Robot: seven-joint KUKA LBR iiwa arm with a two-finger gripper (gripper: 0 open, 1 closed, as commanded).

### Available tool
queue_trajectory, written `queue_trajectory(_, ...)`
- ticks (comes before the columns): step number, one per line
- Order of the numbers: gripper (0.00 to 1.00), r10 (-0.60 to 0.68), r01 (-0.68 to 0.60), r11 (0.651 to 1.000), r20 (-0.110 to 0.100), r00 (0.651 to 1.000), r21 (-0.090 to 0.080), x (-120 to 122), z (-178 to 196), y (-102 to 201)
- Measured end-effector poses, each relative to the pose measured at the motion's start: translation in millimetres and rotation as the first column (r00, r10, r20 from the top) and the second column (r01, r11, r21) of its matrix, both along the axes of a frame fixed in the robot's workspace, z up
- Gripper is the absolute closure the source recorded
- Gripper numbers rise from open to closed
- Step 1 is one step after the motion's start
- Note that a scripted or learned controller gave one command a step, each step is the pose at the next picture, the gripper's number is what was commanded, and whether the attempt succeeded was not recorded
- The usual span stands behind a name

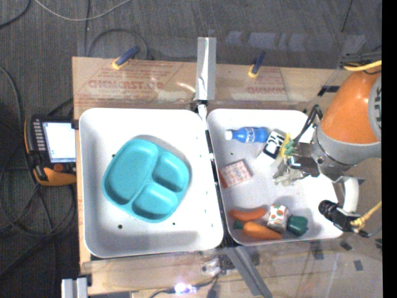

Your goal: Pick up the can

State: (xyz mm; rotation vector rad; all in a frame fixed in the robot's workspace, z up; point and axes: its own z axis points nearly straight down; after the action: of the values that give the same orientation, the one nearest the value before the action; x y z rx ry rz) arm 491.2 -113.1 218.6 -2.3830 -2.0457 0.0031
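A small dark can (274, 143) with a white and yellow label lies tilted near the back of the right bin (260, 197), just right of a blue bottle (248, 134). My gripper (286, 174) hangs over the right side of that bin, just in front of the can and slightly to its right. The wrist's metal parts and cables partly overlap the can's right end. Nothing can be seen held in the gripper.
The right bin also holds a pink box (236, 173), two orange carrots (254, 223), a small spotted cube (278, 215) and a green block (297, 225) along its front. A teal divided plate (146, 179) lies in the left bin (93, 228).
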Motion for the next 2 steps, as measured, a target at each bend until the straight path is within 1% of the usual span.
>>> queue_trajectory(1,0.0,0.0,0.0,1.0,0.0,1.0,0.0,-0.1,0.1,-0.1)
queue_trajectory(2,0.0,0.021,-0.021,1.0,-0.003,1.0,0.003,-8.7,-105.8,-11.0)
